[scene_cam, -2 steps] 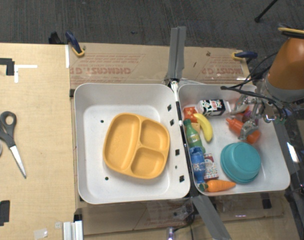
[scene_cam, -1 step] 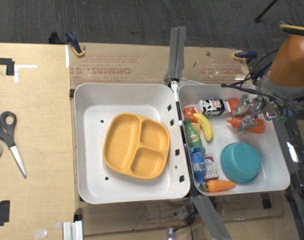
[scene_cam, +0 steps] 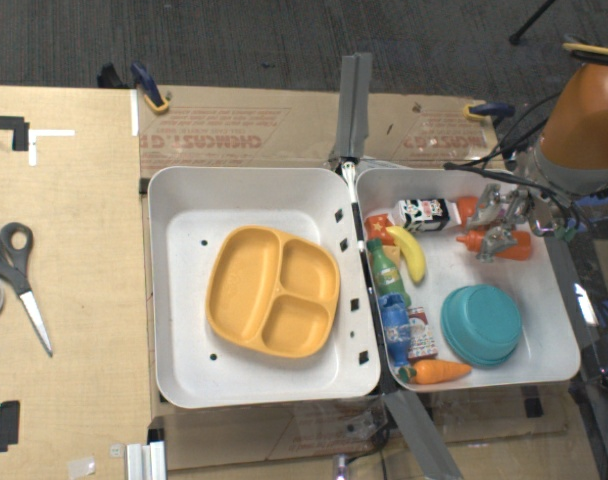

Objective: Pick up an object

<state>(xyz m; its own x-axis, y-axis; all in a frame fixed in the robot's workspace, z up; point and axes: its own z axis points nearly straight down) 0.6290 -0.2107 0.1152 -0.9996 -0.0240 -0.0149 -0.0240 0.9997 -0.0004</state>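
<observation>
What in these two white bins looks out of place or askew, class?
Nothing is spilled or broken. The right bin is crowded, its toys lying at mixed angles, while the left bin holds a single yellow divided plastic plate, slightly askew.

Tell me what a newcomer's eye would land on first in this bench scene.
The big yellow three-compartment plastic plate stands out first, lying alone in the left white bin. Next comes the crowded right white bin, where a teal round bowl sits near the front beside a yellow banana and an orange carrot. The metal two-finger gripper hangs over that bin's far right corner, above an orange-red object.
</observation>
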